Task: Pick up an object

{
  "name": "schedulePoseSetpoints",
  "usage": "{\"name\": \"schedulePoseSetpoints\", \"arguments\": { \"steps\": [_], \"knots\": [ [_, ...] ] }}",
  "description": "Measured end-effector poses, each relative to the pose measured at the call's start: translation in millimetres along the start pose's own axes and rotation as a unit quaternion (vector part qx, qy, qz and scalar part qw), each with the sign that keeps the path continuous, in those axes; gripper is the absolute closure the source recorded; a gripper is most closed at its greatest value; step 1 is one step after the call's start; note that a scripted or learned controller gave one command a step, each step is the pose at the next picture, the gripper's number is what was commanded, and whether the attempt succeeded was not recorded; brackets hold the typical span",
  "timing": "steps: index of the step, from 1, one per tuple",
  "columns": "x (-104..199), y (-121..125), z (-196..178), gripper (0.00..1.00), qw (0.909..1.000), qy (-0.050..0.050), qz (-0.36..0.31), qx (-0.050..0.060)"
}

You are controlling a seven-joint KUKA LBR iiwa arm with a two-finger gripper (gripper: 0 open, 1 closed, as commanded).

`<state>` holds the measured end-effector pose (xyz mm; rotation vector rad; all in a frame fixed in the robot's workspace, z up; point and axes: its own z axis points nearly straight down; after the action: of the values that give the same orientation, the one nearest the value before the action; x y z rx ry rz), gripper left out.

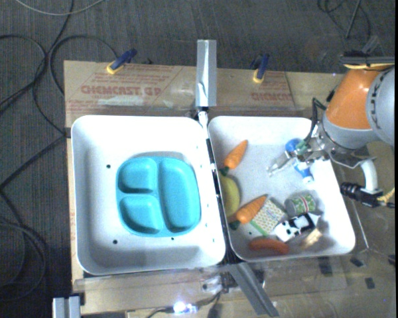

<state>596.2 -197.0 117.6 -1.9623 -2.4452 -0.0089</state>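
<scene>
Both white bins look like smooth matt plastic, and the blue divided tray shows a soft plastic sheen. The worktop is plain brown cardboard, dull and printed. The arm's orange band looks glossy.

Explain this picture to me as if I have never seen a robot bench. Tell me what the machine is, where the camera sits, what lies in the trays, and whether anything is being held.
One camera looks down at a slant on a bench. The grey and orange shape at the right is a robot arm; its gripper hangs over the right bin, near a small blue thing. I cannot tell whether it holds anything.

The left bin holds a blue divided tray. The right bin holds two toy carrots, a yellowish fruit, a black-and-white toy, a red piece and other small items.
</scene>
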Motion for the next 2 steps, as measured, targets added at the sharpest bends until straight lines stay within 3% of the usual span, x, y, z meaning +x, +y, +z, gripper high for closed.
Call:
{"name": "schedulePoseSetpoints", "arguments": {
  "steps": [1,2],
  "knots": [
    [-22.1,26.0,23.5,0.00,0.9999,-0.003,-0.011,0.001],
    [54.0,47.9,25.1,0.00,0.9994,-0.005,0.033,0.002]
  ]
}}
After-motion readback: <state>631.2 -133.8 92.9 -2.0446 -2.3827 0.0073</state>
